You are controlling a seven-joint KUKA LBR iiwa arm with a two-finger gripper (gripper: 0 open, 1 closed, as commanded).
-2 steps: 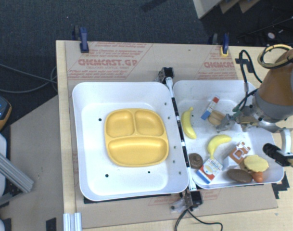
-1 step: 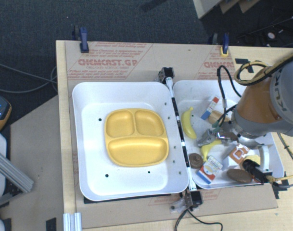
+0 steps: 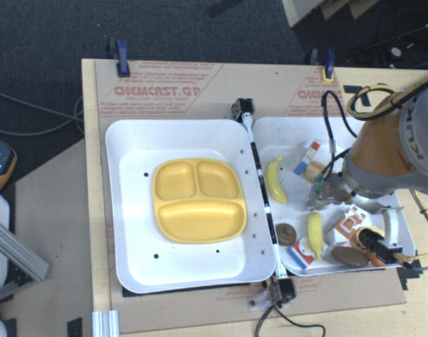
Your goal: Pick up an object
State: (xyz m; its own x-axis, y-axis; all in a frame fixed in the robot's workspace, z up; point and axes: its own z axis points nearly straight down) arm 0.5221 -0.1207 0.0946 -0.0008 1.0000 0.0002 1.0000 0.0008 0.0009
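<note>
Lower banana (image 3: 315, 234): in the right bin (image 3: 287, 135), towards its front, just below the gripper.
Upper banana (image 3: 273, 181): same bin, by the left wall, left of the gripper.
Gripper (image 3: 326, 194): low over the right bin, to the right of both bananas.
Grip: cannot tell whether released or clenched.
Disc (image 3: 286, 234): brown, just left of the lower banana.
Box (image 3: 308, 160): small, above the gripper.
Packet (image 3: 298, 257): front left corner.
Arm (image 3: 382, 153): over the bin's right side.
Left bin (image 3: 129, 188): holds a yellow three-part plate (image 3: 199, 201) at its middle.
</note>
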